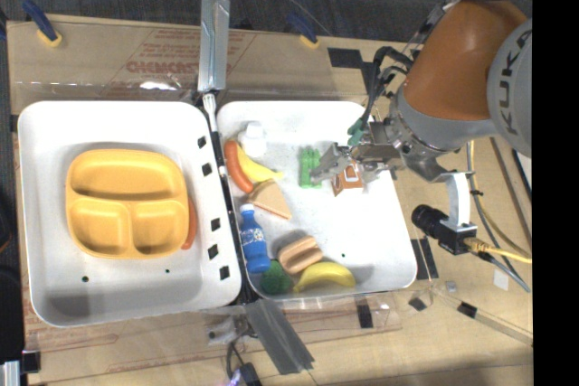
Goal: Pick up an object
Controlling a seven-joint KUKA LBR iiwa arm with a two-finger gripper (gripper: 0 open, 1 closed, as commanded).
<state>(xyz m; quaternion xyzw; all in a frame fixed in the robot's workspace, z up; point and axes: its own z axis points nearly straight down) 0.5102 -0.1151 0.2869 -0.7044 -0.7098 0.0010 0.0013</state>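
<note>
Grey arm with glossy orange band overhangs right bin (384, 262). Gripper (348, 169) hangs over bin's smooth white floor, fingers pinching a small brown-and-white block (347, 183), lifted beside a green block (311, 166). Curved yellow banana (324, 277), blue bottle (252, 240) lie below. Left bin (45, 285): moulded yellow compartment tray (128, 202).

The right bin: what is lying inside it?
Inside the right bin: blue bottle, hot dog, banana, sandwich wedge, green block. The gripper covers part of the floor.
</note>
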